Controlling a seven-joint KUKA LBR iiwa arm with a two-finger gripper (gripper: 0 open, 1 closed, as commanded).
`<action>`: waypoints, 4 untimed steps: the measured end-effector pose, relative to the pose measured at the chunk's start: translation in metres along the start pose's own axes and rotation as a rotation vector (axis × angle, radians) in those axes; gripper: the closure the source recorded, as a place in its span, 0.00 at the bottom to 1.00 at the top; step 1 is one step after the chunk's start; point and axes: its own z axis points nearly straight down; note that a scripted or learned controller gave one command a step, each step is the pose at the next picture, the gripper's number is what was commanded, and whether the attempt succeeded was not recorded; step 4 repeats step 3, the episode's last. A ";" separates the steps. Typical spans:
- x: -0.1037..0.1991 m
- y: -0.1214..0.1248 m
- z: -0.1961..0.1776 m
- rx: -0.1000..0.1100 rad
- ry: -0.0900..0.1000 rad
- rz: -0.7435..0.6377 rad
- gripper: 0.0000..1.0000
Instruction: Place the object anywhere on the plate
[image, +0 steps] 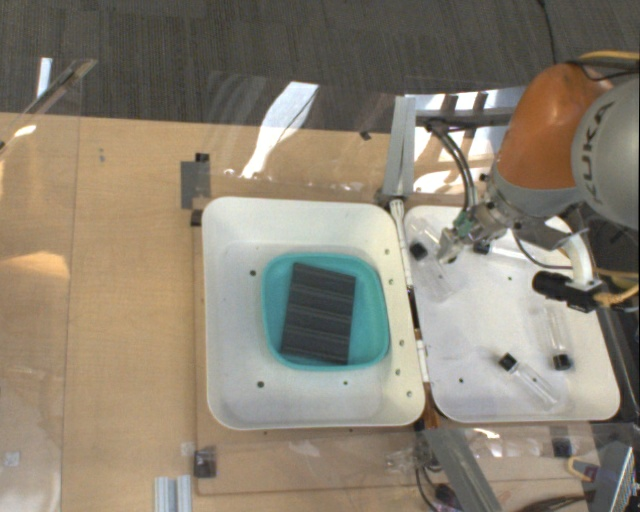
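The ribbed dark block (318, 315) lies on the teal plate (375, 335), apparently delivered, while the gripper (452, 240) hangs over the right bin (590, 400), its finger state unclear.

You looked down on two white bins side by side. In the left bin (230, 380) a teal plate (372, 330) carried a dark ribbed block (319, 314), lying flat. The arm's gripper (455, 240) hung over the right bin (480, 385), near two small clear vials (528, 378).
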 end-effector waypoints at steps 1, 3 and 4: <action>0.071 -0.004 0.000 0.002 0.002 -0.034 1.00; 0.147 0.009 0.001 0.003 0.002 0.052 0.00; 0.147 0.009 0.001 0.003 0.002 0.052 0.00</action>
